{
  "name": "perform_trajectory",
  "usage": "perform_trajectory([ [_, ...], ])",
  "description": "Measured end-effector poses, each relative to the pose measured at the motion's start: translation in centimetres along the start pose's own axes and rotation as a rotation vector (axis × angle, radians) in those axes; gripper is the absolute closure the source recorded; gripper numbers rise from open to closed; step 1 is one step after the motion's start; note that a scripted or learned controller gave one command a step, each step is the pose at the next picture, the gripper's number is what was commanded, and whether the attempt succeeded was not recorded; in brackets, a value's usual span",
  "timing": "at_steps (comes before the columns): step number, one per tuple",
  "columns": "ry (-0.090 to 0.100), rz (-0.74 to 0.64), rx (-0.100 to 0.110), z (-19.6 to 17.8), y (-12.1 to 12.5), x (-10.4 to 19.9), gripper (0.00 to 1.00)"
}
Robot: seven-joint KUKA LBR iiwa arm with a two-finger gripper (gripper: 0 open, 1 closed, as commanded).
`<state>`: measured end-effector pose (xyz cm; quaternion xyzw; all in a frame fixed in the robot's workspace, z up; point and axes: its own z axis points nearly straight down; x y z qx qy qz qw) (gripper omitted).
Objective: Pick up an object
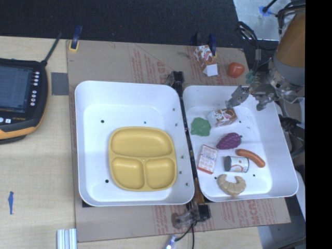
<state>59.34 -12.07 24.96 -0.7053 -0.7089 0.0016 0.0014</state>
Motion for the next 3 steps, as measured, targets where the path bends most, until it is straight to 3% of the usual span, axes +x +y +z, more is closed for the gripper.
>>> perform_trajectory([
  [1,-0.001,0.000,0.000,15.8,-0.3,-2.9,0.00],
  [2,0.000,-0.001,0.001,15.8,-3.1,-2.7,0.00],
  [3,-0.002,-0.004,0.003,14.8,-3.1,-2.8,1.00],
])
